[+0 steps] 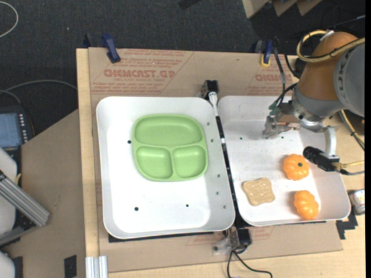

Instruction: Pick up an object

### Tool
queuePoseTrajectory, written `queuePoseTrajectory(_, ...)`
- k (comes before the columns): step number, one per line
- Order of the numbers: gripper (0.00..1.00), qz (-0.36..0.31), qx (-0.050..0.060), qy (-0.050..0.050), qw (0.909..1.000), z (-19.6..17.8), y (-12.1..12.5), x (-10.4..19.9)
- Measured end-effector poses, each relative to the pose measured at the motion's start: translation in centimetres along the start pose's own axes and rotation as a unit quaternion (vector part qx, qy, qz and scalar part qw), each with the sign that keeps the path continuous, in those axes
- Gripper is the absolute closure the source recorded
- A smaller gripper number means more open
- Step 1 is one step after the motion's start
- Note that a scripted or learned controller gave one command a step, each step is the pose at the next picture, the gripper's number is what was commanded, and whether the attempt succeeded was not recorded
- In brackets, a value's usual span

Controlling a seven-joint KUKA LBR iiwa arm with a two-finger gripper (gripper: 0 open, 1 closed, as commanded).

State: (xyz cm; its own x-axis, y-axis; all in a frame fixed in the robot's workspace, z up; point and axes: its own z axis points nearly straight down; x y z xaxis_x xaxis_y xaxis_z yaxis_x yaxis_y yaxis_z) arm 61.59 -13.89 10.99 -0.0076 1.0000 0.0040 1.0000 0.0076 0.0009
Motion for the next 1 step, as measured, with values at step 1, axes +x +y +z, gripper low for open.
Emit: queuePoseTrajectory(1,1.00,0.002,-0.003,-0.002,1.0000,-8.49,-3.36,3.75)
